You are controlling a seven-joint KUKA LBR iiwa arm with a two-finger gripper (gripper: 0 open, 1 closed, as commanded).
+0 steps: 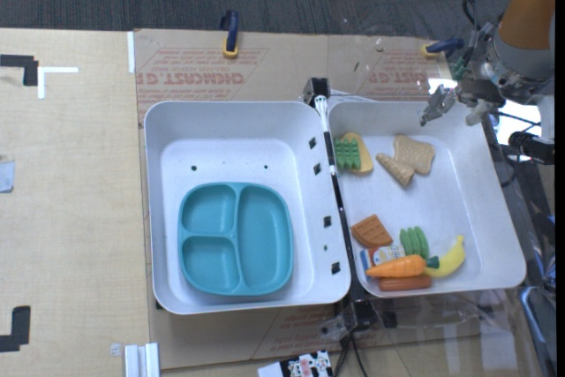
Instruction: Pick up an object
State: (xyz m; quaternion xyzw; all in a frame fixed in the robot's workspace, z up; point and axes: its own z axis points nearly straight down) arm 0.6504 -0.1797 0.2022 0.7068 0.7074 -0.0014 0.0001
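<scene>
Grey arm with orange band enters at far right; two-finger gripper (439,109) hangs over the far edge of the right shallow white bin (494,216), fingers slightly spread, nothing between them. Right bin holds toy food: green-and-yellow corn piece (352,154) at far left; two tan bread slices (407,159) just right of it; brown waffle square (372,231); green pea pods (414,240); orange carrot (398,267); yellow banana (450,259) at near right. Left white bin (159,190) bears a teal three-compartment plastic plate (236,238).
</scene>
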